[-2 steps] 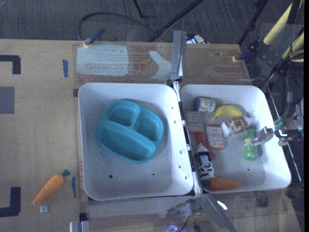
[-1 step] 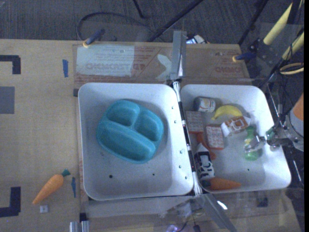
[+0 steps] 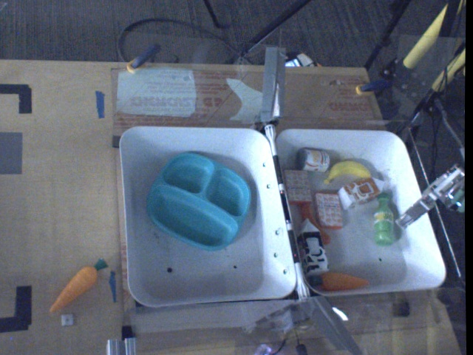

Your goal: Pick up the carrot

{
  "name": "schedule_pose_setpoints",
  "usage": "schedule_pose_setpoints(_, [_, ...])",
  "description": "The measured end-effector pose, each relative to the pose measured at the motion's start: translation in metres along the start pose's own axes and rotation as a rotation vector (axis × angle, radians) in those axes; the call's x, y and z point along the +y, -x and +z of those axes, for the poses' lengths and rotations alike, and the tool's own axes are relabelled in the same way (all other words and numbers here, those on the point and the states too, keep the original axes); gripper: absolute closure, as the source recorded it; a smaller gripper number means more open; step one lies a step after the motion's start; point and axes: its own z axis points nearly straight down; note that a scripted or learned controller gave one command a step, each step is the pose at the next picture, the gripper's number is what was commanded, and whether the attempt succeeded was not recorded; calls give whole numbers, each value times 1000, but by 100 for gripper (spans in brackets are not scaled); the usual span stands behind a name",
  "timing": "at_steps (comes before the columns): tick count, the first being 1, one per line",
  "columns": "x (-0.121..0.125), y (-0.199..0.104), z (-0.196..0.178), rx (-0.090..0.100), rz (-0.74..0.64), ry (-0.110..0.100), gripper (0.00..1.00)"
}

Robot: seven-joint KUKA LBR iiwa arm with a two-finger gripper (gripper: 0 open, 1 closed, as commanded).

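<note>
Blue divided plate [image 3: 199, 199] in left bin [image 3: 140, 143]; banana [image 3: 347, 170], green bottle [image 3: 383, 220], small cartons in right bin [image 3: 399, 145].

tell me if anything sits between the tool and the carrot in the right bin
Nothing tall. The tool hangs at the right bin's right rim; the carrot lies at the front, with bare floor between, and the green bottle off that line.

Gripper [image 3: 408, 216] at right edge, low.
</note>
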Motion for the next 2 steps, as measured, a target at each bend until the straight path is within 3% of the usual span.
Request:
schedule_pose_setpoints(1, [-21, 29, 43, 3, -202, -1, 0])
schedule_pose_setpoints(2, [-21, 30, -44, -3, -581, 1, 0])
